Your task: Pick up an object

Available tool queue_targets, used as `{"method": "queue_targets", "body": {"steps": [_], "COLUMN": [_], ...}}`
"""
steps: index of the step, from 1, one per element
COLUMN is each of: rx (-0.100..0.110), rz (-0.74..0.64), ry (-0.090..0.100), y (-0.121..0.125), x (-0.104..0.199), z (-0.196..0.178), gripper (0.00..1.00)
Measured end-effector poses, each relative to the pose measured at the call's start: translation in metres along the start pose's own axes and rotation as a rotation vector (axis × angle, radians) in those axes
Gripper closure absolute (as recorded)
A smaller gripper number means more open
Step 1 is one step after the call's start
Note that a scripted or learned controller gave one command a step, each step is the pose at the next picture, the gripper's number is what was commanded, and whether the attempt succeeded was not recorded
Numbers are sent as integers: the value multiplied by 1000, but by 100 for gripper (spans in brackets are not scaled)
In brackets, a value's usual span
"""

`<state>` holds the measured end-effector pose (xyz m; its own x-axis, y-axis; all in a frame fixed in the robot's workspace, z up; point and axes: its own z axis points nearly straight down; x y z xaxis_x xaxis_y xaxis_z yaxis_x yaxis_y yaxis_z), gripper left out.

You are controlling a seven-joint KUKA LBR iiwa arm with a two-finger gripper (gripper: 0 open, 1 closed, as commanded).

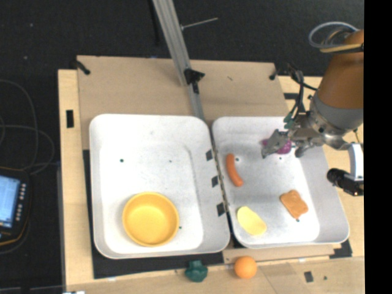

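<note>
My gripper (pixel 283 147) hangs over the back part of the right bin (pixel 324 225), reaching in from the right. A small purple object (pixel 275 143) sits between its two dark fingers, and the fingers are shut on it. On the right bin's floor lie an orange sausage-shaped piece (pixel 233 170) near the left wall, a pale yellow piece (pixel 250 220) at the front and an orange-brown block (pixel 294 204) to the front right. All three are apart from the gripper.
A yellow bowl (pixel 150 218) stands at the front of the left bin (pixel 110 139). In front of the bins, an orange ball (pixel 245 267) and a small green object (pixel 196 271) lie on the bench. A grey metal post (pixel 177 41) slants up behind the bins.
</note>
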<state>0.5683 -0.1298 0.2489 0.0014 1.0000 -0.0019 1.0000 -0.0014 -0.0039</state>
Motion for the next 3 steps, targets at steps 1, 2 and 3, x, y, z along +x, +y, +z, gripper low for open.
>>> {"method": "queue_targets", "body": {"steps": [1, 2, 3], "rx": [2, 0, -7], "rz": [0, 0, 4], "ry": [1, 0, 1], "y": [1, 5, 7], "x": [2, -9, -9], "z": [63, 116, 102], "gripper": [0, 0, 100]}}
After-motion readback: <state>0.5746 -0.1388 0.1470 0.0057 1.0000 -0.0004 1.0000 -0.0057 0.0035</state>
